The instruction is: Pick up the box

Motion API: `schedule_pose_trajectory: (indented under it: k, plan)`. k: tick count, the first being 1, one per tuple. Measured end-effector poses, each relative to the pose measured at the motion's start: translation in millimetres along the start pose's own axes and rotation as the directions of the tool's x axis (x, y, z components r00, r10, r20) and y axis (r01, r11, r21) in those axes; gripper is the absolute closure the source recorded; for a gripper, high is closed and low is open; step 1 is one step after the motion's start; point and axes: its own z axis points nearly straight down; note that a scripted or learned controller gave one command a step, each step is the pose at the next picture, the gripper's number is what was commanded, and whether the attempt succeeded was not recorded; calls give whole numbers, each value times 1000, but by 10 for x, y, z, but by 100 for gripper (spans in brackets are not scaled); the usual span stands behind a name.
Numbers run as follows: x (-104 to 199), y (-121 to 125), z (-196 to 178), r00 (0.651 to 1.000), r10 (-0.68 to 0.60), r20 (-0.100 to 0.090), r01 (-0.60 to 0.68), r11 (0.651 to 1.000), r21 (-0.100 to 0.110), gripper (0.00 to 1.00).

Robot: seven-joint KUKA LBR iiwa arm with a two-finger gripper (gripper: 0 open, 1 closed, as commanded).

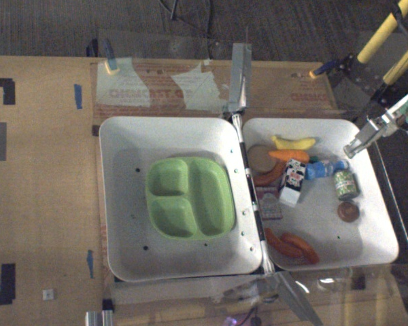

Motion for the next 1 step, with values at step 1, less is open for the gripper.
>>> schedule_pose_trajectory:
  k: [1]
  plan:
    - [-10, 11, -112, 1000, 0, 4, 0, 1000, -5, 100]
